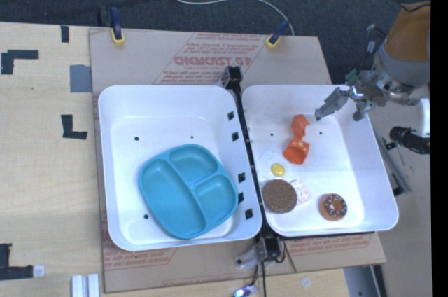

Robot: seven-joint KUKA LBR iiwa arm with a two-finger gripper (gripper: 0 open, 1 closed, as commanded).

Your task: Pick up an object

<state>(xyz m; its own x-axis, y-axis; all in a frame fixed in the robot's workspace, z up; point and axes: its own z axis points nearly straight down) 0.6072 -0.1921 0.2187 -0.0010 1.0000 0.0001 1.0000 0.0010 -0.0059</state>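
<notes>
So here's my setup: two white bins side by side on a cardboard sheet (210,61). The left bin (115,106) has just a blue divided plate (187,189) in it, lying flat toward the near side, three compartments, nothing on it.

The right bin (364,148) is where the small stuff is. There's an orange piece (298,139) around the middle, looks like two chunks joined at an angle, can't tell exactly what it is. Just below and to the left of it sits a little yellow thing (278,169). Near that is a brown round cookie (279,196), and touching its right edge there's a small pale wrapper-looking bit (302,189), too blurry to name. Over toward the near right corner is a donut (333,206) with sprinkles, apart from the rest.

My gripper (344,104) hangs over the far right corner of the right bin, above and to the right of the orange piece, not touching anything. My jaws are spread apart with nothing between them.
</notes>
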